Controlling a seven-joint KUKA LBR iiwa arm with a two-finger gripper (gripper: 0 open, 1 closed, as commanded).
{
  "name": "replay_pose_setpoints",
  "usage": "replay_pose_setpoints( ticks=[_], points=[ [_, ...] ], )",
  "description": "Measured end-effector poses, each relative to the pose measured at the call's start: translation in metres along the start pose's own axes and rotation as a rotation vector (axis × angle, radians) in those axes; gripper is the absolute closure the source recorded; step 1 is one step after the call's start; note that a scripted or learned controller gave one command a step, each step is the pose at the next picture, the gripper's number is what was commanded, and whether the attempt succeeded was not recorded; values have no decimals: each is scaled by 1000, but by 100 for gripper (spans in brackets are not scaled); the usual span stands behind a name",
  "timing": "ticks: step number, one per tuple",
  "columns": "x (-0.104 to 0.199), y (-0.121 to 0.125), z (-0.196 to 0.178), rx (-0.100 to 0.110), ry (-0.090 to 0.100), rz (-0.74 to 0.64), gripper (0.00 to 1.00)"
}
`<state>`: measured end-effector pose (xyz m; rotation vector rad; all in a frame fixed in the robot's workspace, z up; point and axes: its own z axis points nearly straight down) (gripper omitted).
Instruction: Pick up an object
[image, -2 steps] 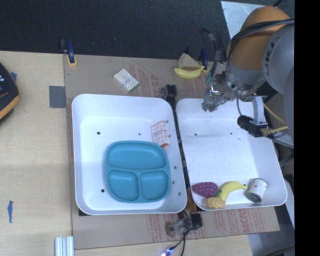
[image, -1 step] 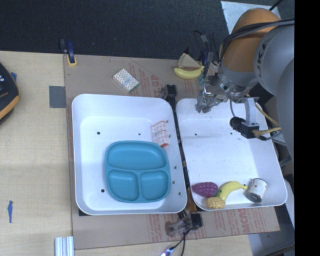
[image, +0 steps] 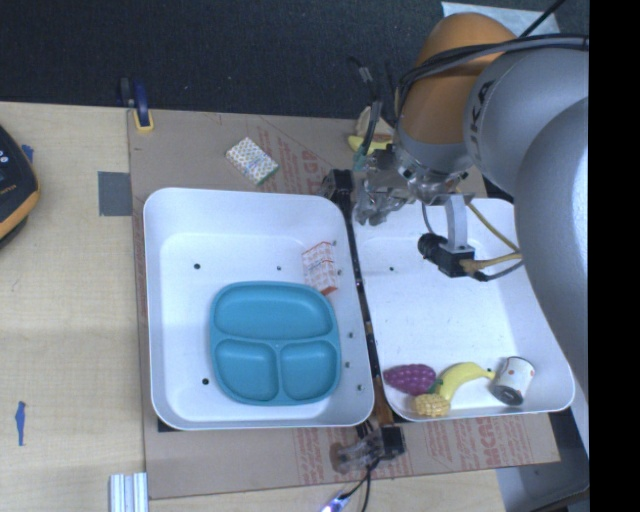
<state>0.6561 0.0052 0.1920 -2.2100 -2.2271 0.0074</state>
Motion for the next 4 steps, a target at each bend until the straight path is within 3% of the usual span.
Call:
replay_pose_setpoints(
  ticks=[1, 2, 3, 4],
  points=[
    [57, 1, 0, -3, -1, 0, 100],
    [-3, 0, 0, 0, -2, 7, 100],
    [56, 1, 0, -3, 0, 1, 100],
    [-34, -47, -59, -3, -2, 7, 100]
  ],
)
